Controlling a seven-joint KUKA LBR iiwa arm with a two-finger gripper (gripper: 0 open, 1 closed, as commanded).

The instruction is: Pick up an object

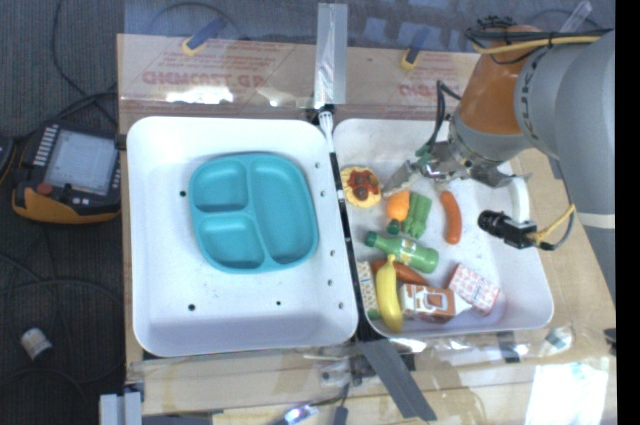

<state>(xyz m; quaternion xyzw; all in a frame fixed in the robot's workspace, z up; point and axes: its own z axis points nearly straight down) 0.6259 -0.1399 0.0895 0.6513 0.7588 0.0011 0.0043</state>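
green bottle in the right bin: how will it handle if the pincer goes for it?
The green bottle lies on its side, so its round body may roll under a push. It looks like smooth plastic, probably light and slippery. It sits close among the carrot and banana, so a grasp would likely nudge those neighbours.

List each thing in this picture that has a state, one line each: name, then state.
blue tray: flat in left bin, compartments bare
green bottle: lying on its side
banana: lying flat
sausage: lying flat, untouched
carton: lying down
gripper: above right bin, holding nothing visible
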